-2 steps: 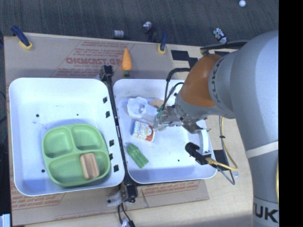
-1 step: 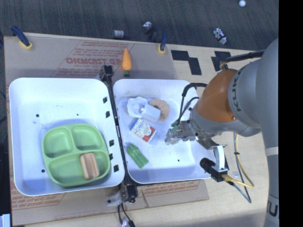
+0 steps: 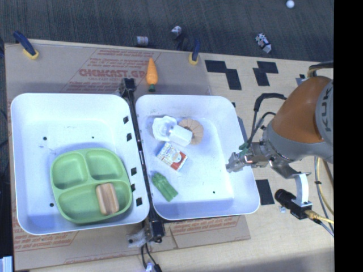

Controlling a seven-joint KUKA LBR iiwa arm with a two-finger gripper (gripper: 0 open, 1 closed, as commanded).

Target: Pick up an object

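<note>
Look at the left bin (image 3: 25, 152) first. It has a green tray (image 3: 74, 177) with 3 parts, and a brown hot dog toy (image 3: 106, 198) lies in the tray's front part. That is far from the arm, so a reach there could miss.

Now look at the right bin (image 3: 227, 191). A green block (image 3: 164, 186) lies near the front left. A small red and white box (image 3: 172, 156) lies in the middle. Just behind it, a white cup thing (image 3: 170, 130) touches a round brown cookie (image 3: 194, 130). Those 2 are so close that you could bump 1 while you go for the other, or grab both and drop them.

The gripper (image 3: 237, 162) hangs over the right rim of the right bin. If it goes straight down, I think it could hit the rim. It holds nothing, and I cannot tell if it is spread or closed. The arm (image 3: 300, 123) leans in from the right, bent down at the wrist.
</note>
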